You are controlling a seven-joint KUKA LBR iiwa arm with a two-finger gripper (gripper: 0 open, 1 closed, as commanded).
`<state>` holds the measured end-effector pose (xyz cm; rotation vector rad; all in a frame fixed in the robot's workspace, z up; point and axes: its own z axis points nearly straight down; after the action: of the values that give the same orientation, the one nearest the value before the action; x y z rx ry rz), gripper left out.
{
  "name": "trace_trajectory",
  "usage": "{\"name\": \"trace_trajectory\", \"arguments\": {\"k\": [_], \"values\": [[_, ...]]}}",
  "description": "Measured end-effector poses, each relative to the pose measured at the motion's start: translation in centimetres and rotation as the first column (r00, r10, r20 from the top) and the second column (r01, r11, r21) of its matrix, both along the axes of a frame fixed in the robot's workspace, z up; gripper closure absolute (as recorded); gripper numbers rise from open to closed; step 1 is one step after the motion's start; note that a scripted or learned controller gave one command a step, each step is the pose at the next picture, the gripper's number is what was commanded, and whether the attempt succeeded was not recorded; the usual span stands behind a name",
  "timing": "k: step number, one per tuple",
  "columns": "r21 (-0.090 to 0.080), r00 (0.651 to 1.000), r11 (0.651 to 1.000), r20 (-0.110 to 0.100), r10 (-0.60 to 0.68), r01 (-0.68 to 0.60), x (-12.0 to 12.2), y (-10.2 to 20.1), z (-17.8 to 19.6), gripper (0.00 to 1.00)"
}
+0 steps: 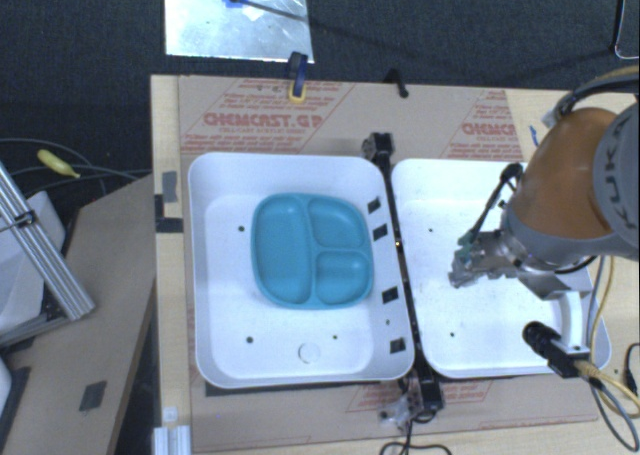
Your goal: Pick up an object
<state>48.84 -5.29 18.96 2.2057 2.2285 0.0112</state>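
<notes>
At the upper left of the frame, a shiny metal sheet (238,1) is seen lying on the dark floor, above the bench. Below it, the bench top is covered by brown cardboard (262,115) printed with red lettering. In the left centre of the frame sits the left bin (226,343), white and shallow. A blue divided plate (310,249) is laid flat in the middle of this bin, with one large compartment on its left and two smaller ones on its right. The plate is touched by nothing and lies well apart from the arm.

A row of black clips (382,233) is seen along the seam between the two bins. To the right of it lies the right bin (432,205). The gripper (468,266) is poised over the middle of this bin, at the right centre of the frame, beneath the arm's orange band (565,173). Whether the fingers are spread or pressed together cannot be told, and nothing is seen between them.
</notes>
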Motion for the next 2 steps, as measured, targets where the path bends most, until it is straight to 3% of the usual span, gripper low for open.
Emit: {"name": "trace_trajectory", "arguments": {"k": [1,2], "values": [[0.003,1.0,1.0,-0.002,0.004,-0.004,0.2,9.7,4.9,1.0],[0.008,1.0,1.0,0.009,0.005,-0.005,-0.1,17.6,19.6,1.0]]}}
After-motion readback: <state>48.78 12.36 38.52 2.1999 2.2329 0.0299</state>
